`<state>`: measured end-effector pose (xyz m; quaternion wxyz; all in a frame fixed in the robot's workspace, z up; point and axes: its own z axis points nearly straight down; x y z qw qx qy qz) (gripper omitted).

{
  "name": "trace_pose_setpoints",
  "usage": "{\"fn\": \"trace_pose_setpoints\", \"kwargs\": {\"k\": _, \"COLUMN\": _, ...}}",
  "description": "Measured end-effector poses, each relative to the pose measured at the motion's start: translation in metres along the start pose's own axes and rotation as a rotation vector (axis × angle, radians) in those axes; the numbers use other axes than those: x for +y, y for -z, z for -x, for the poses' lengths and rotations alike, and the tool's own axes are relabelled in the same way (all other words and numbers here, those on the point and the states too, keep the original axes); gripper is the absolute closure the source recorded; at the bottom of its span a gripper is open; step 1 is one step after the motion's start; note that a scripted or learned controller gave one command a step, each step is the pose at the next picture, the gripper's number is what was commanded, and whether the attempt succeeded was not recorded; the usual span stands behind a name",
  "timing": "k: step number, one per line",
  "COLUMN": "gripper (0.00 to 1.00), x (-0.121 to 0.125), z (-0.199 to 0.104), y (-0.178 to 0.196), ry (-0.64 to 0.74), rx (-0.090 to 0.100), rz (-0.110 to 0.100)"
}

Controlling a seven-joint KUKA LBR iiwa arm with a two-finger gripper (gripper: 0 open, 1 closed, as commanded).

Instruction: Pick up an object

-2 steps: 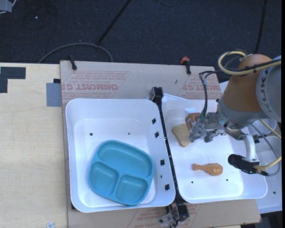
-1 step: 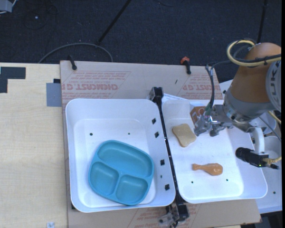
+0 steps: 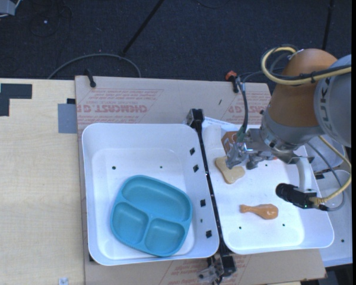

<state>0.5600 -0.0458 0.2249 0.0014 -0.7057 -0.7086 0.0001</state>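
Reaching into the right white plastic bin point(image 3: 320, 233), my end effector point(image 3: 236, 159) sits over the flat tan bread-shaped piece point(image 3: 231, 173). Whether I grip it, I cannot tell. Next move, I judge: close, then lift.

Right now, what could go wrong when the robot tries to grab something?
The gripper is down at the upper edge of the tan flat piece, not over its middle, so it might only nudge it. That piece lies close to the right bin's left wall, so it could get pushed against it. The drumstick toy looks rounded and might slip if tried next.
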Motion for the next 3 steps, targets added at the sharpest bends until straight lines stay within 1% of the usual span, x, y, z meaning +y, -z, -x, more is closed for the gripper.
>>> {"fn": "trace_pose_setpoints", "kwargs": {"k": 1, "gripper": 1.0, "x": 0.0, "z": -0.046, "y": 0.0, "ry": 0.0, "rx": 0.0, "rz": -0.001}}
{"fn": "trace_pose_setpoints", "kwargs": {"k": 2, "gripper": 1.0, "x": -0.014, "z": -0.09, "y": 0.005, "ry": 0.0, "rx": 0.0, "rz": -0.003}}
{"fn": "trace_pose_setpoints", "kwargs": {"k": 3, "gripper": 1.0, "x": -0.018, "z": -0.147, "y": 0.011, "ry": 0.001, "rx": 0.0, "rz": -0.003}}
